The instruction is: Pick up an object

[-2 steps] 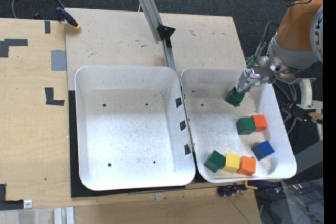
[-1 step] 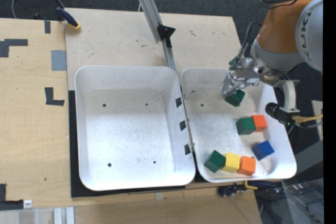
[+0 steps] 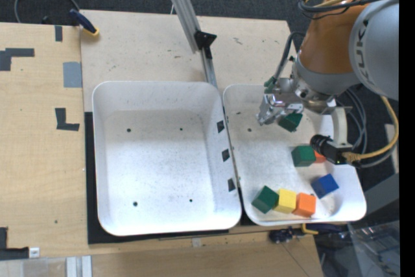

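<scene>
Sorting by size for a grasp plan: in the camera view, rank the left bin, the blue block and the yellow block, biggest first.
1. Left bin, by far the largest.
2. Blue block and yellow block look about alike, so they are not ranked.

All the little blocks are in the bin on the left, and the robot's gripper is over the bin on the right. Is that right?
Not quite. The blocks, such as the yellow block, orange block and blue block, lie in the right bin, not the left bin. The camera view shows this. The gripper is indeed over the right bin.
</scene>
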You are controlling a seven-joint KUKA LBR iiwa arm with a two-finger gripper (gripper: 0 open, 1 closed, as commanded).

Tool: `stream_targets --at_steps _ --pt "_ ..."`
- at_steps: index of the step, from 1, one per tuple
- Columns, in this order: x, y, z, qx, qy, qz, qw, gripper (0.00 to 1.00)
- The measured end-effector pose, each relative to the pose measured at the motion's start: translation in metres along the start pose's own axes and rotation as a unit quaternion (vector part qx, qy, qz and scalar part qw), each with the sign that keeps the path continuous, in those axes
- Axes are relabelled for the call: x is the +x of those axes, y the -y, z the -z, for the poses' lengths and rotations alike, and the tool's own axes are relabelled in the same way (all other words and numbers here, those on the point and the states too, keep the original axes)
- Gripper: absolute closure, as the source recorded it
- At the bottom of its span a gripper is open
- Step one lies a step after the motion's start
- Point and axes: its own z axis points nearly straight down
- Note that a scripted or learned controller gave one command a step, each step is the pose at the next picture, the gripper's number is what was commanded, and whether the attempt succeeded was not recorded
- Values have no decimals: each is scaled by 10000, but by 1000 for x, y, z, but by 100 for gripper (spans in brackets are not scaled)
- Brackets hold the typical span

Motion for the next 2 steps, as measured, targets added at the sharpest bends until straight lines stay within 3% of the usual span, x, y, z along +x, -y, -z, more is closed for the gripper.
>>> stream_targets --at_steps 2 --pt "105 37 -20 13 4 2 10000 100"
